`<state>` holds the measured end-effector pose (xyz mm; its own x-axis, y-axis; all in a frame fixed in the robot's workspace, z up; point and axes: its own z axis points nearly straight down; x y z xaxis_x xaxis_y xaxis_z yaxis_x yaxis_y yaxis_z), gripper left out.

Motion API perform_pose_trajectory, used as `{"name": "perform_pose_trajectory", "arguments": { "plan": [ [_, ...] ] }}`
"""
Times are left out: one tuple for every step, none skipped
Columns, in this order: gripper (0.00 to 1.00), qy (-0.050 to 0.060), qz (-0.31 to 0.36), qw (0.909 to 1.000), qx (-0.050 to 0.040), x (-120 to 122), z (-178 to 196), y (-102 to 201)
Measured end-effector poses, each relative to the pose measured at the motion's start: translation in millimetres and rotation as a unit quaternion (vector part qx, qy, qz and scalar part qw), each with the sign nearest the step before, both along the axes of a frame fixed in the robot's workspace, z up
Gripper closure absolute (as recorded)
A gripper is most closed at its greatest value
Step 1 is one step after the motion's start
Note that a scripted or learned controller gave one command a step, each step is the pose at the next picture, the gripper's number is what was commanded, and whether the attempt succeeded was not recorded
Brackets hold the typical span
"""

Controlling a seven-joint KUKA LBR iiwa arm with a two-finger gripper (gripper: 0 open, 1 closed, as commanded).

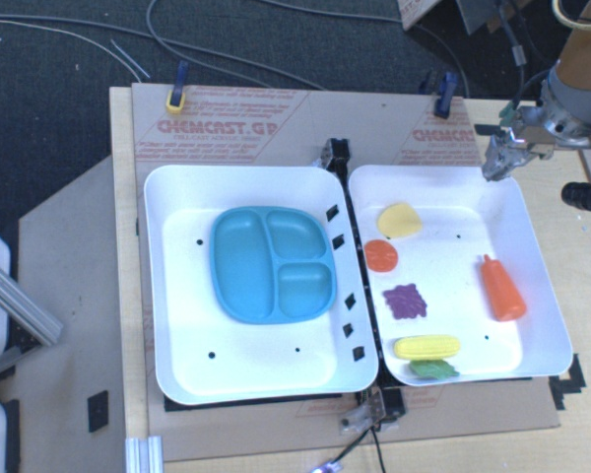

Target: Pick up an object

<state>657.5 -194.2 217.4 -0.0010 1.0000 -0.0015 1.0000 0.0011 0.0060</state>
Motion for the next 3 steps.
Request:
{"name": "perform_pose_trajectory", "arguments": {
  "plan": [
    [1.00,0.000,0.000,1.0000,-0.0002,1.2,40.1,-0.2],
    [1.00,0.005,0.001,1.0000,0.0019,-16.3,27.3,45.6],
    [1.00,0.004,0.001,1.0000,0.0017,-27.3,29.2,88.2]
  ]
}}
